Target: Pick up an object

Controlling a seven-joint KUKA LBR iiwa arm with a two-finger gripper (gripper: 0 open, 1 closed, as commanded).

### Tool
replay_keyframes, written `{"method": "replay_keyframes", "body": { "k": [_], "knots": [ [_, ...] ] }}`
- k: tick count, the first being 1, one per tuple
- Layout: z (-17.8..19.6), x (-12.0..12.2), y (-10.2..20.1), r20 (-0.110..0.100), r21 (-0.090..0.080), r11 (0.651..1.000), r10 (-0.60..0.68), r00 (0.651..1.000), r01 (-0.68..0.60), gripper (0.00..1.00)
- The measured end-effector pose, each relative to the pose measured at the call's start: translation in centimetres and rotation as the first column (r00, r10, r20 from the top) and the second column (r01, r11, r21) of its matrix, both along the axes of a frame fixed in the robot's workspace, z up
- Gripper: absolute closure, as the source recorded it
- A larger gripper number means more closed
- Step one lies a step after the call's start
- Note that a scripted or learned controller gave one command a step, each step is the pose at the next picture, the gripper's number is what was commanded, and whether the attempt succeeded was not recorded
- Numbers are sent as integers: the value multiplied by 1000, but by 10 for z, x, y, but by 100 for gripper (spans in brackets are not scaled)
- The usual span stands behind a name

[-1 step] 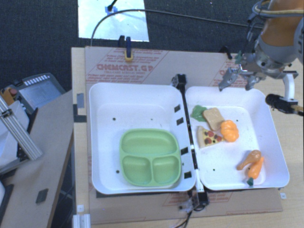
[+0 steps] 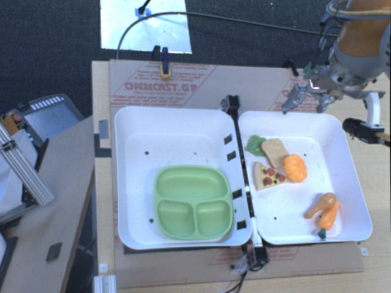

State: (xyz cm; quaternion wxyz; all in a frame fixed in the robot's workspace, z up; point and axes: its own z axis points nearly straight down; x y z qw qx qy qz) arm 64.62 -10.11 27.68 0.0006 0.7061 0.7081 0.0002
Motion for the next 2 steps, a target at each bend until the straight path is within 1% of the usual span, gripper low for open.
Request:
{"method": "replay_keyframes", "body": {
  "k": [1, 2],
  "knots": [
    [-55, 10, 0, -3, 0, 1000, 0, 1000, 0, 0],
    [-101, 18, -2, -2, 0, 1000, 0, 1000, 0, 0]
  ]
}}
